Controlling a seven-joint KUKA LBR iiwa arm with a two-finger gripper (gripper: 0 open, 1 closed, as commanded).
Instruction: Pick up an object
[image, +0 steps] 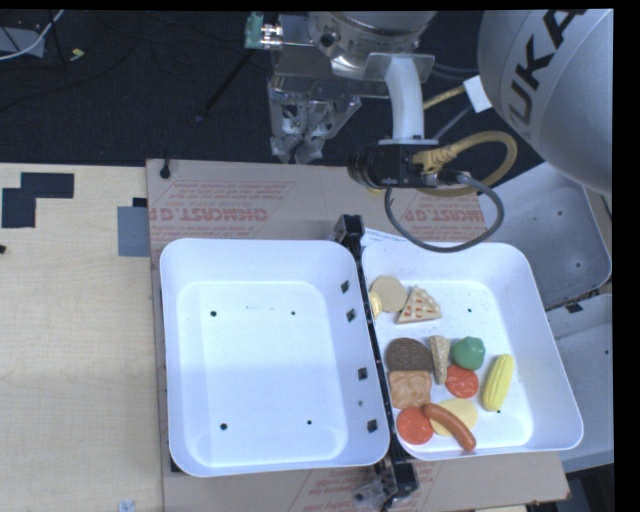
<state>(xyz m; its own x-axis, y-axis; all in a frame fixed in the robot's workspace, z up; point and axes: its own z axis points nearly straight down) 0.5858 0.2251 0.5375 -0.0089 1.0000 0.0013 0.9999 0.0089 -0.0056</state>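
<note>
Left bin (190, 300): bare floor. My gripper (300, 140): above the bins' far edge, fingers close together, grasping nothing. Right bin (520, 300): toy foods (440, 385) clustered, lying forward and rightward of my fingertips.
</note>
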